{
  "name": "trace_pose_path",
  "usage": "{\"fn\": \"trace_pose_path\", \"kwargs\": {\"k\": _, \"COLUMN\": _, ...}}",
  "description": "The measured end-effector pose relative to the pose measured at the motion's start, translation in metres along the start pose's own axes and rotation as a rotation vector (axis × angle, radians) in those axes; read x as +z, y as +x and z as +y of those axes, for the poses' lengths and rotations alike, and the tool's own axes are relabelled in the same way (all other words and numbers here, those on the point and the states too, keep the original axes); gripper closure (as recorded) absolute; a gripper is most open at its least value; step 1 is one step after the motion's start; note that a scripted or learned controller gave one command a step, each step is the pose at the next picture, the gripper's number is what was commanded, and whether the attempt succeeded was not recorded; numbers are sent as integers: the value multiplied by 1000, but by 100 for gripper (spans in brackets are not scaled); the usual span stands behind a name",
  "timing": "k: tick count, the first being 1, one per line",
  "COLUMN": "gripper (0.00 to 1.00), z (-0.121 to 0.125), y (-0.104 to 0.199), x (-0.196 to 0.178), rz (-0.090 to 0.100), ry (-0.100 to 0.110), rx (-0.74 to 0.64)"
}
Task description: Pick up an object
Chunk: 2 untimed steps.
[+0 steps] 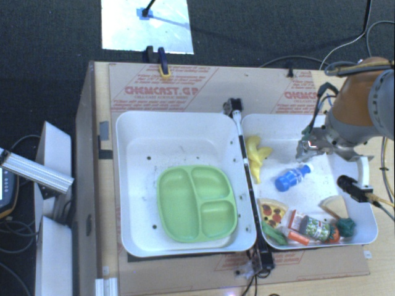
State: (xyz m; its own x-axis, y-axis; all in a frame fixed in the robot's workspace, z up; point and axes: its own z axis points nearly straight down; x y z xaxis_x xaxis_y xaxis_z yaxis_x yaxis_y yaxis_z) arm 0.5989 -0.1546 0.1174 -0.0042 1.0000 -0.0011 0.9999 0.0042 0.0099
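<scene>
- Over the right bin (369,232), the end effector (307,148) hangs just above and to the right of the blue bottle (292,177); whether it is spread or closed I cannot tell, and nothing is seen gripped in it.
- Candidate things to pick all lie in that bin: the bottle near the middle, a yellow banana-like toy (255,156) against the dividing wall, and a crowded row along the near edge with a pizza slice (272,213), a carton (314,227) and a wedge (336,207).
- Risk: the bottle lies on its side and looks round, so a descent off its axis would likely roll it away rather than trap it.
- Risk: going for the near-edge cluster could catch two pieces at once or jam against the bin wall.
- Left bin (133,134) holds a green divided plate (197,203), well apart from the arm.
- Hard to read: the tool tip blurs into the grey wrist, and the arm's bulk is cut off at the frame's right.
- Small items at the near edge overlap, so their outlines are uncertain.
</scene>
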Motion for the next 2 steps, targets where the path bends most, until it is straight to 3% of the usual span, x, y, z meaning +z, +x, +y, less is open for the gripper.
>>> {"fn": "trace_pose_path", "kwargs": {"k": 1, "gripper": 100, "z": -7, "y": 54, "x": -83, "rz": 1, "ry": 5, "rx": -1}}
{"fn": "trace_pose_path", "kwargs": {"k": 2, "gripper": 100, "z": 9, "y": 73, "x": -77, "rz": 1, "ry": 7, "rx": -1}}
